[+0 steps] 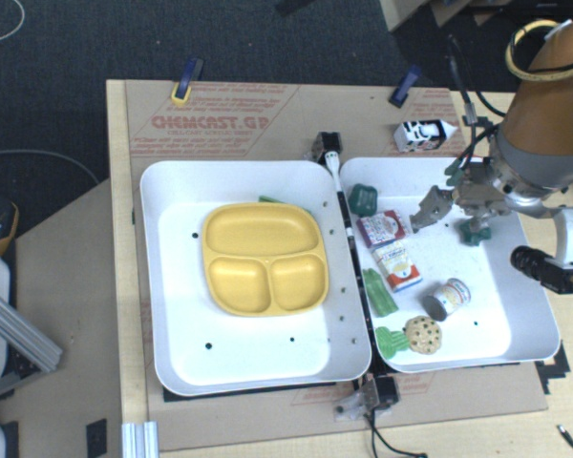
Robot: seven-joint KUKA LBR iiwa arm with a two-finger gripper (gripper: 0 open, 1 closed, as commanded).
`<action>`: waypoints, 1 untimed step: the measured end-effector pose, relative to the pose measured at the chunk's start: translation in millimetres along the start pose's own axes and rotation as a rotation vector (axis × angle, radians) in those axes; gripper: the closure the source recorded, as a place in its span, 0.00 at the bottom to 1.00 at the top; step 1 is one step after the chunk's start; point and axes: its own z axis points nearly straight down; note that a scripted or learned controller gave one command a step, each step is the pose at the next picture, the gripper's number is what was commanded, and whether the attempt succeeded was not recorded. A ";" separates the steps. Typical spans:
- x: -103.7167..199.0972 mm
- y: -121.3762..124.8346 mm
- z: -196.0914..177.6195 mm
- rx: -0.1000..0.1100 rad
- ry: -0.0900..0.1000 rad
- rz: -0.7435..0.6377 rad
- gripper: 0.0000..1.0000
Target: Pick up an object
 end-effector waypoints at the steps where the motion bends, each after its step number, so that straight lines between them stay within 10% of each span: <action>1: 0.1 2.3 -6.5 -0.013 -0.001 -0.002 0.00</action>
